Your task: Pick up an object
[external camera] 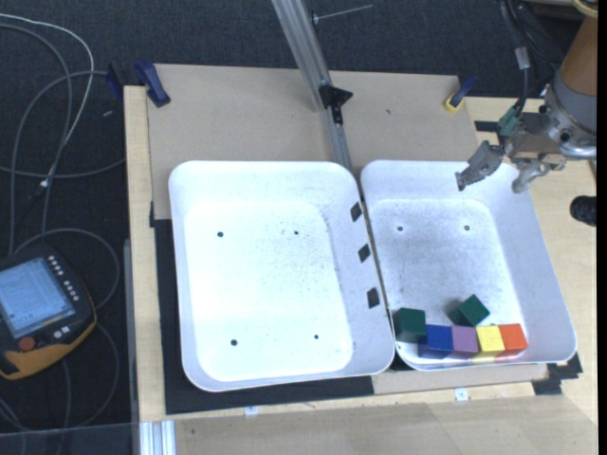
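While my gripper (498, 172) hangs with fingers spread over the right bin (531, 226) top edge, I count six blocks: two green (411, 321), blue (438, 337), purple (465, 338), yellow (488, 337), orange (512, 336), lined sideways along the near wall, room above them

You are looking at a robotics lab bench: a teach pendant (38, 303) lies on the dark carpet (57, 112) among loose cables (47, 150), clamps (152, 83) pin the board (247, 112), and an aluminium camera post (299, 36) rises behind two white bins (190, 188).
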### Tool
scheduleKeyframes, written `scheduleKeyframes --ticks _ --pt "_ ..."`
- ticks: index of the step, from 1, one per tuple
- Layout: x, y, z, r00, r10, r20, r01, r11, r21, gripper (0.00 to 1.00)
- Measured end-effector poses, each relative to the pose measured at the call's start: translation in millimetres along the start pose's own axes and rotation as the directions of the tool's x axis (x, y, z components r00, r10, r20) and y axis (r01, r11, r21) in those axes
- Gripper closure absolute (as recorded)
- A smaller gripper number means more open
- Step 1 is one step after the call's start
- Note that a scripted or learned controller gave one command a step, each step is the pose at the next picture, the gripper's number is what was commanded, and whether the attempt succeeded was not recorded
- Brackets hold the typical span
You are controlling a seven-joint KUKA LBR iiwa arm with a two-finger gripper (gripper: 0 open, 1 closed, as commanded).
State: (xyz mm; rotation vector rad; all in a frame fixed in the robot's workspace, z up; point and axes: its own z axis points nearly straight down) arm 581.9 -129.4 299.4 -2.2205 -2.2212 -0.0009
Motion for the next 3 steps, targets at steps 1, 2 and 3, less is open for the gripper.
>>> scheduleKeyframes --ticks 1,2,3 --pt "42 64 89 1.0 -0.005 -0.002 0.005 1.0 0.006 0.0" --pt "104 71 101 1.0 -0.007 -0.003 0.007 1.0 0.004 0.0" --pt "100 72 88 1.0 -0.002 -0.001 0.002 1.0 0.0 1.0"
